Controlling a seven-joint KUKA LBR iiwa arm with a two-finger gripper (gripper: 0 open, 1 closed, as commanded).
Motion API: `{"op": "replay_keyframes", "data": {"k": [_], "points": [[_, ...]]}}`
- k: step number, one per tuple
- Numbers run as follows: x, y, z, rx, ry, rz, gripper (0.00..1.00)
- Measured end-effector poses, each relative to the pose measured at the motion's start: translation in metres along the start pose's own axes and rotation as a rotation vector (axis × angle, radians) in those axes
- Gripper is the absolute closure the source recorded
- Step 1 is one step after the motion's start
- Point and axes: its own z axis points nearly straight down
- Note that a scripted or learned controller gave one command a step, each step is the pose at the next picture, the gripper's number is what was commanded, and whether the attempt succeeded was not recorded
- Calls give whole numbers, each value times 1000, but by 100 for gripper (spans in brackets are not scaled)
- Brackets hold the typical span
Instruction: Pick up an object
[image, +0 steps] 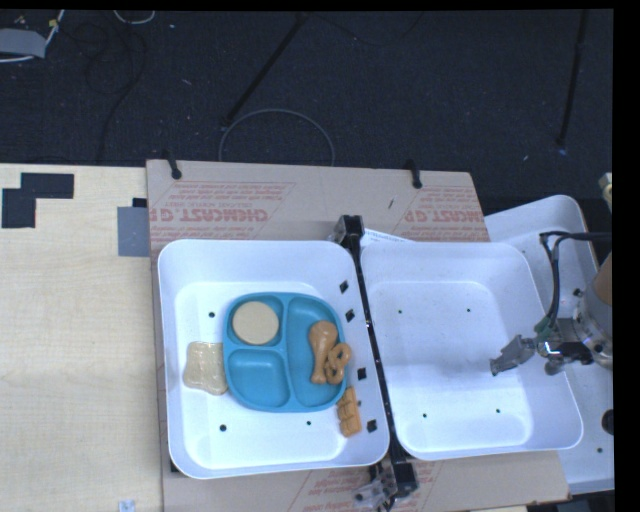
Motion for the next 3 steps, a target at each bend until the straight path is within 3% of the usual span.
{"op": "replay_keyframes", "data": {"k": [2,3], "points": [[4,10,106,-5,-2,1,0],[3,11,93,-10,-4,4,100]]}}
